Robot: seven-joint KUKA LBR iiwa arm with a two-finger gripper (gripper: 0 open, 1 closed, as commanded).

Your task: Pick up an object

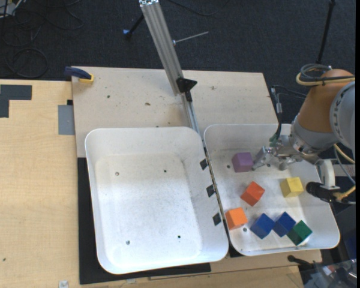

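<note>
End effector point(269, 156) is sitting low in the right white plastic bin point(330, 236), its state unreadable at this slant, with the small purple cube point(243, 161) lying just beside it, toward the left bin.

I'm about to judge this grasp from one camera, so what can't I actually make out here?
- Tool: too small and blurred to read the finger state beside the purple cube.
- Contact between them: cannot tell.
- Green cube: partly covered by the blue cube.
- Arm: cut off by the frame's right side.
</note>
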